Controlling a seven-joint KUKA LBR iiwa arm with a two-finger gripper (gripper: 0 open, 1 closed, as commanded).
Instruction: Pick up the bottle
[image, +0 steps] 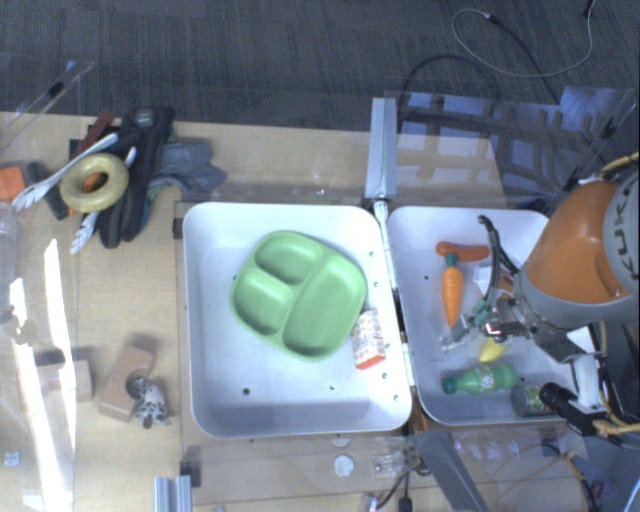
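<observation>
Camera view, from above at a slant: two shallow white bins side by side on a pale wooden surface (110, 300). In the left bin (215, 400), a green divided plate (298, 293) and, just beside its lower right edge, a small white and red packet (368, 338). In the right bin (425, 390), a green bottle (480, 380) lying on its side near the front wall, untouched and not yet lifted. Near it, a carrot (452, 290), a small orange and red piece (463, 250) above the carrot, and a yellow item (491, 350) just above the bottle.

Task judged barely begun: bottle resting on the bin floor, nothing gripped, approach and grasp left to do.

Grey arm with orange band (578, 245) reaching in from the right, bent down over the right bin. Tool (480, 322) low, just above the yellow item and near the bottle, apart from it. Whether the tool is wide or narrow: cannot tell, too small and cluttered
</observation>
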